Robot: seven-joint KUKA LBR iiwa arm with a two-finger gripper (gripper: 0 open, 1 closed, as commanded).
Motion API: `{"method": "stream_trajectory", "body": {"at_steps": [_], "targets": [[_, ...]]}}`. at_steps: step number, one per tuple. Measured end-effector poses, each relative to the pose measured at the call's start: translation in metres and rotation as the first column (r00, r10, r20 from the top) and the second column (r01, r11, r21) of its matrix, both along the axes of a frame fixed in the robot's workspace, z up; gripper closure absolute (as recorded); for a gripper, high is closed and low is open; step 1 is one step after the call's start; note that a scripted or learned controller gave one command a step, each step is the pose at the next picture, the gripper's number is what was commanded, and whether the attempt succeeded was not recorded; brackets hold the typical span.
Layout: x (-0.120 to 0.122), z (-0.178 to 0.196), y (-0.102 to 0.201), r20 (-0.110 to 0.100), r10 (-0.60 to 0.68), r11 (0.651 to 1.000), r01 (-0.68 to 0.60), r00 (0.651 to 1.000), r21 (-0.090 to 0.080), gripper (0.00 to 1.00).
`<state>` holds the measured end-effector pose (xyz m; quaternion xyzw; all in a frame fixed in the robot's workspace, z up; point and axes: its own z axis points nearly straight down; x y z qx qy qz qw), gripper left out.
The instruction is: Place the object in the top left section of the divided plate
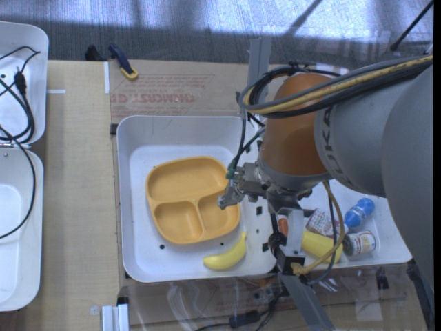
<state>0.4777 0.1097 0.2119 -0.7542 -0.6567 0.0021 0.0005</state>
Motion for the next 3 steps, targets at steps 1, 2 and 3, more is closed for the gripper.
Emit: {"method": "stream_trajectory", "body": {"at_steps": [1,2,3], "targets": [[0.001,0.008,-0.001,-0.002,-0.003,1.0,0.003,1.0,-0.002,1.0],[0.001,0.193,-0.03,0.002,-0.191,0.982,0.191,0.982,-0.002,1.0],[0.0,0.229,0.011,0.001,-0.139,0.99,0.139,0.99,-0.002,1.0]]}}
